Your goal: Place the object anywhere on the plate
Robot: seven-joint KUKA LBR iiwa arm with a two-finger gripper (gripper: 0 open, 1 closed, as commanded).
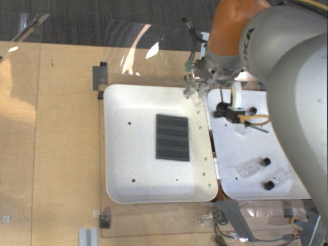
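We count two white bins: left bin (123,137) and right bin (230,158). One dark ribbed plate (172,137), in the left bin. Two clear vials with black caps, both in the right bin: upper vial (252,167) and lower vial (277,180). One grey arm (297,86).

A dark grey ribbed rectangular plate (172,137) lies flat in the middle of the left shallow white bin (118,152). In the right white bin (230,186), a clear black-capped vial (253,166) lies near a second clear vial (277,180). The grey arm's gripper (196,89) hangs at the far rim between the bins.
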